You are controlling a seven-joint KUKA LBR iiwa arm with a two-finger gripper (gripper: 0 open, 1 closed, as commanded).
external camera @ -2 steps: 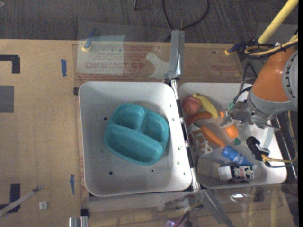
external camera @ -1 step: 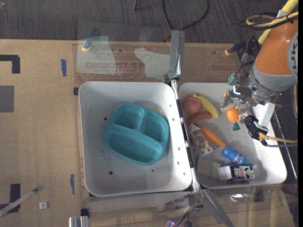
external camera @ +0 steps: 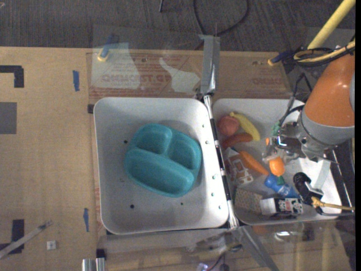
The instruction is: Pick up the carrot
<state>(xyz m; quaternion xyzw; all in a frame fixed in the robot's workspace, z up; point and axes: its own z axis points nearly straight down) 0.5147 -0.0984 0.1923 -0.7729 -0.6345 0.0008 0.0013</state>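
Carrot (external camera: 252, 162) lies just left of gripper (external camera: 284, 143), slanted among toys in right bin (external camera: 265, 104); gripper state: cannot tell. Likely light, stiff, smooth plastic; grasp across thicker middle

Carrot (external camera: 252, 162) hemmed by crowded toys (external camera: 276, 167).

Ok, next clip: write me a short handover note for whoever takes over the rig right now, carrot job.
Pincer: over the right bin, above the small orange piece; the view does not show what state it is in, and nothing is seen held.
Carrot: lying slantwise in the right bin, below the sausage, beside the carton, just left of the pincer.
Left bin: holds the teal tray.
Done: arm is over the right bin, near the carrot.
Left: grasp the carrot and lift it.
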